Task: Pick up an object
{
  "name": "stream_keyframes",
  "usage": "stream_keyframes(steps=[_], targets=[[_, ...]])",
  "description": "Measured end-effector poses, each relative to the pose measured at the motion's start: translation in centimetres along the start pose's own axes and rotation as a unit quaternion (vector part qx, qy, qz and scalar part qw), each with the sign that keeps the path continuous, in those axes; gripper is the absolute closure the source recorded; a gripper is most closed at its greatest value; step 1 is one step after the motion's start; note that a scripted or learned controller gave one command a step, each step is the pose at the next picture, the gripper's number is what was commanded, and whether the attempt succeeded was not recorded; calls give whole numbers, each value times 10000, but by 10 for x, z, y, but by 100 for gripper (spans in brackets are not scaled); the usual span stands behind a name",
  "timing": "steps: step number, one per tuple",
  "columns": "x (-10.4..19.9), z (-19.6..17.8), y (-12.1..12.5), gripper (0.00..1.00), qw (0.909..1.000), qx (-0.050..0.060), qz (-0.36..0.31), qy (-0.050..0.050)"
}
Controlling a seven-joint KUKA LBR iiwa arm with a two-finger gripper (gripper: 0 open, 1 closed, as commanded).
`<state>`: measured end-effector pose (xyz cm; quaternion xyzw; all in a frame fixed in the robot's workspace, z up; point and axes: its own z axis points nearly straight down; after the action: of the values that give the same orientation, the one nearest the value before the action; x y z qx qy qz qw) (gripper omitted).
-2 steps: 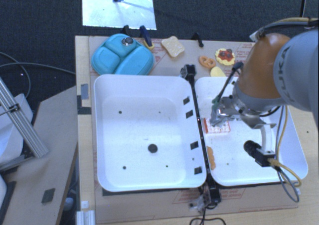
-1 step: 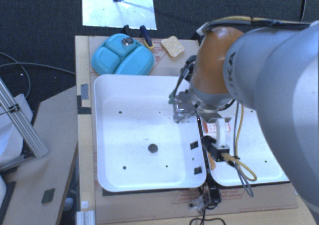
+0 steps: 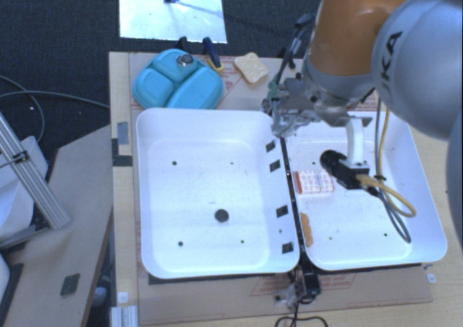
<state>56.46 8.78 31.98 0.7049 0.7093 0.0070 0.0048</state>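
Well left of the red-and-white packet (image 3: 316, 182), a dark disc (image 3: 221, 215) lies in the left bin (image 3: 166, 173), flat enough to slip a pinch. The gripper (image 3: 284, 117) hangs up-left of the packet, over the bins' shared rim (image 3: 279, 188). You cannot tell how wide it stands or whether it holds anything. Drop here and you likely hit that rim. An orange piece (image 3: 306, 228) just below the packet could get snagged along.

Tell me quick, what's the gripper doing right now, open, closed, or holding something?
Gripper: cannot be told; it sits over the divide between the left bin and the right bin.
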Motion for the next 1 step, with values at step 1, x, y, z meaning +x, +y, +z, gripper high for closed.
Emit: stream_keyframes(steps=[1], targets=[[15, 132, 59, 100, 9999, 112, -1, -20]])
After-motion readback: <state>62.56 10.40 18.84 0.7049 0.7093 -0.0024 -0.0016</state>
